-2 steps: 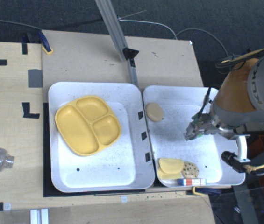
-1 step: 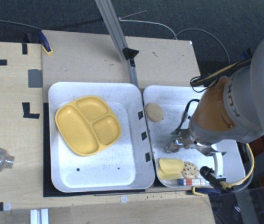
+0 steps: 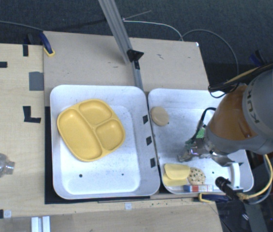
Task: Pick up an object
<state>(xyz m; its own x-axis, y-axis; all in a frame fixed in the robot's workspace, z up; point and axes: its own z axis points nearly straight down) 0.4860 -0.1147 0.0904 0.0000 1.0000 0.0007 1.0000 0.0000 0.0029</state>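
jaws' state unclear, low in right bin (image 3: 175, 96), just above yellow block (image 3: 175, 173)

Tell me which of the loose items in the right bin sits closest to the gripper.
The yellow block, just below the gripper at the bin's front edge. The cookie lies slightly farther right, and the tan disc sits well up near the divider.

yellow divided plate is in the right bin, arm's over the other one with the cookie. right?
Not quite. The camera view shows the yellow divided plate in the left bin, not the right. The arm is over the right bin, which does hold the cookie.
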